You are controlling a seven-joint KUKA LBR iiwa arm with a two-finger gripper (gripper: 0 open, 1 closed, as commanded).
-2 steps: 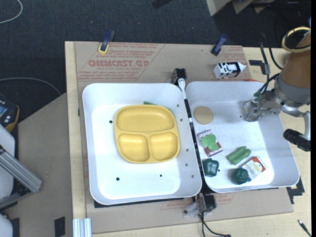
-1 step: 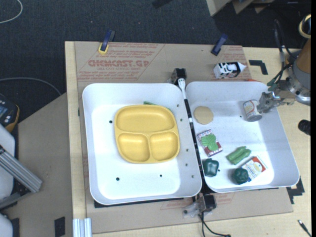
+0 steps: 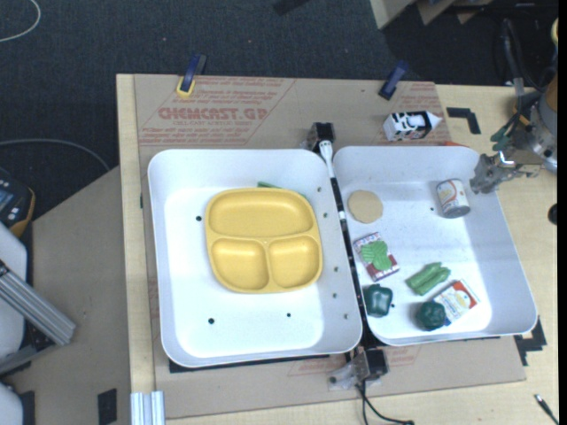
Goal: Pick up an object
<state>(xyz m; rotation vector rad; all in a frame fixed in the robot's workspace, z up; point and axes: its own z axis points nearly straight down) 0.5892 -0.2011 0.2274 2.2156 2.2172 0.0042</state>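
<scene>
You have two white bins side by side on the bench. The left bin holds one yellow tray with three compartments, sitting a little toward the far side; a sliver of something green shows at its far edge, too hidden to name.

The right bin holds seven loose things. Toward the far side you see a tan disc near the left wall and a small can lying on its side further right. Nearer, down the left wall, a packet with a green and red print sits just above a dark green pepper. To the right lies a light green pod, then a white packet touching a dark green lump near the bin's near rim.

Outside the bins, a small black-and-white box stands on the bench beyond the right bin.

The gripper sits at the right bin's far right corner, just right of the can and apart from it. The arm is cut off by the picture's right edge, and you cannot tell whether the gripper is spread or closed; nothing shows in it.
</scene>
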